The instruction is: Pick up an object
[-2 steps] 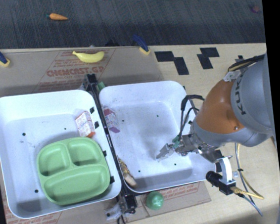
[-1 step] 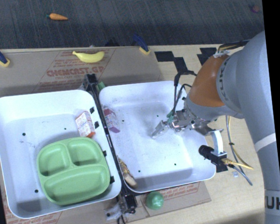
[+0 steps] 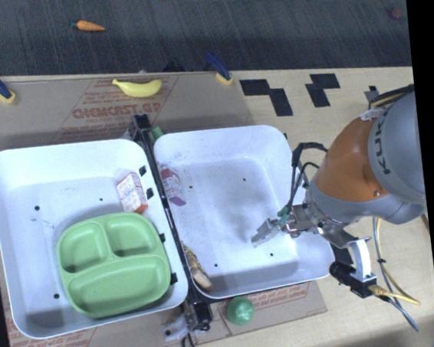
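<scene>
Two bins share the tabletop; the hand (image 3: pixel 263 233), finger state I cannot tell, hovers low near the right bin's (image 3: pixel 221 141) right wall, needing a target.

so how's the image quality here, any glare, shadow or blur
Camera view: even, soft light, a little grainy; no strong glare on the white bins; a faint shadow lies under the gripper on the right bin's floor; the carton print is too blurred to read; the floor at the top is dark.

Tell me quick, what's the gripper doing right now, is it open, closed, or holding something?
Gripper: low over the right bin, near its right side; whether it is open or shut cannot be told, and nothing is seen held.
</scene>
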### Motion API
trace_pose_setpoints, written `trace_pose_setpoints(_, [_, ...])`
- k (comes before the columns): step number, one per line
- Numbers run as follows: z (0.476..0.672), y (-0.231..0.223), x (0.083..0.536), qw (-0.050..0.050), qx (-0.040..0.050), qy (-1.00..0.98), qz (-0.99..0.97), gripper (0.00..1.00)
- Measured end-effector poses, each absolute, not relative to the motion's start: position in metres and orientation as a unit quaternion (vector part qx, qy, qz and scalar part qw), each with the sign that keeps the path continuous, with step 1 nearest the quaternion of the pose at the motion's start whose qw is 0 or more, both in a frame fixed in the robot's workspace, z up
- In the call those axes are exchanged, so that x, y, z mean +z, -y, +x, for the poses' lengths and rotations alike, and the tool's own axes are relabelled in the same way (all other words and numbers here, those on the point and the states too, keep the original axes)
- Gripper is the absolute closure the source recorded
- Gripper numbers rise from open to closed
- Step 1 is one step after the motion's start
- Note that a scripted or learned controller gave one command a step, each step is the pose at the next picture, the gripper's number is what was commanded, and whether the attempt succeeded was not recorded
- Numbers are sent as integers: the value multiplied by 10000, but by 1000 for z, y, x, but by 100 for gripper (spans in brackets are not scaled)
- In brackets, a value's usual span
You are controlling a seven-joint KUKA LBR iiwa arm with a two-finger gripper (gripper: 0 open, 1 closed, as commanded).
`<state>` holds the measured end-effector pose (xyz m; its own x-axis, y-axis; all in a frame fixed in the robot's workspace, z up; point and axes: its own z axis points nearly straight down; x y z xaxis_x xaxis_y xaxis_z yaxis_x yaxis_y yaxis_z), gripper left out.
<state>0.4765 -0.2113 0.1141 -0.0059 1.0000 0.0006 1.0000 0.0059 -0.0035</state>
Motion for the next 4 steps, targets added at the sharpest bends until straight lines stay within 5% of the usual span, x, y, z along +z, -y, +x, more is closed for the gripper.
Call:
trace_pose_setpoints(1, [549, 210, 118, 8, 0, 7090, -7052, 0])
trace_pose_setpoints(2, [497, 205, 111, 16, 12, 7094, -7048, 0])
trace_pose_setpoints(3, [614, 211, 139, -7, -3, 7090, -7052, 0])
trace_pose_setpoints(4, [534, 211, 132, 16, 13, 7091, -7051, 0])
